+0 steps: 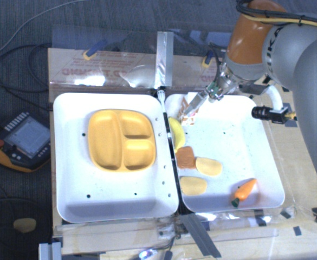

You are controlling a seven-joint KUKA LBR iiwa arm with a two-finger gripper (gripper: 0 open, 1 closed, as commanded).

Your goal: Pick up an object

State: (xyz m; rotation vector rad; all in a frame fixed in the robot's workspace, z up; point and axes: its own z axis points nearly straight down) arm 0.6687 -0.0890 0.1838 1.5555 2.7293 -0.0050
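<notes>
Two shallow white bins sit side by side on the bench. Far off to the left of the fingers, on the dark floor beyond the bench, lies a handheld controller (18,141) with an orange edge and a grey screen. The left bin (71,188) holds a yellow divided tray (122,140), well to the left of the fingertips and lower in the view, its three compartments facing up. Just below and slightly left of the fingertips, against the wall between the bins, rests a yellow banana-like piece (176,131). Directly under it, further from the fingers, is a brown toast-coloured piece (185,157), touching or nearly touching a pale yellow oval (209,167) to its right. Another pale yellow oval (193,186) lies below those, near the front wall of the right bin (266,161). The gripper (186,112) reaches down at a slant into the upper left corner of the right bin, its thin red-and-white fingers (191,106) close together; whether they are pressed shut or pinching anything cannot be told. Well to the right of the fingertips and much lower, an orange carrot (244,191) with a green stem lies near the bin's front right corner. Up right of the fingers rises the grey arm with its orange band (250,28)
</notes>
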